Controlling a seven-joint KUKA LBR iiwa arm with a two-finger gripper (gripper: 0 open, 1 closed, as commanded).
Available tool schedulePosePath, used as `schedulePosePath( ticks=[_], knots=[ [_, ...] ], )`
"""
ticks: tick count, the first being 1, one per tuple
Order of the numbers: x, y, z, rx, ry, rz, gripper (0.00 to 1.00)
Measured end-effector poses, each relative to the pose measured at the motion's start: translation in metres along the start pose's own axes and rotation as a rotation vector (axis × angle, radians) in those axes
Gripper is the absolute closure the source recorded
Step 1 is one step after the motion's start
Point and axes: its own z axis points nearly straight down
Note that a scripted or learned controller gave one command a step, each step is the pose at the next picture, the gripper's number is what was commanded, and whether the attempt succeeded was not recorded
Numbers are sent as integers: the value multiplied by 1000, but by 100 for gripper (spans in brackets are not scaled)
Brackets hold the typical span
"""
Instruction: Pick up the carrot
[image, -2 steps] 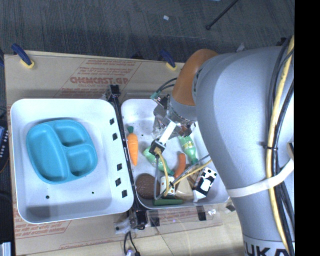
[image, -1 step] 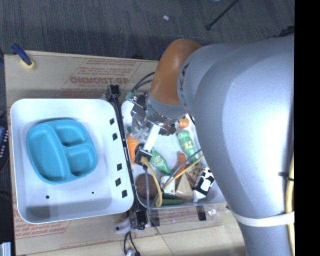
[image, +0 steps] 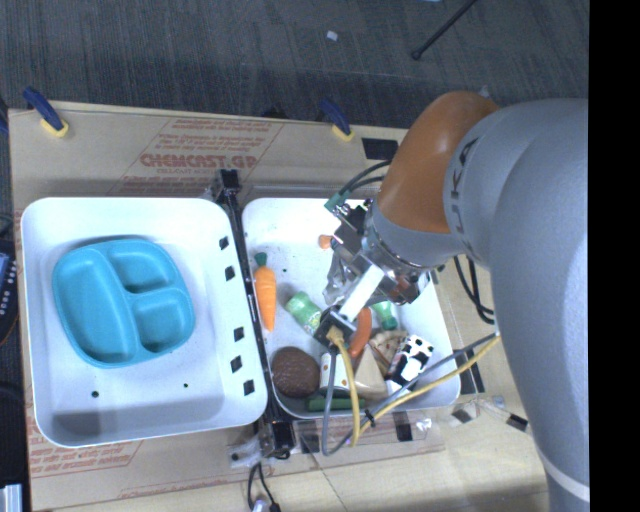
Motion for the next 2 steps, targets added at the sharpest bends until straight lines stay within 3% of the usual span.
schedulePosePath(
  ticks=[1, 2],
  knots=[
    [79, -98, 77, 6, -5, 220, 100],
    [79, -98, 67, 13, -9, 212, 100]
  ],
)
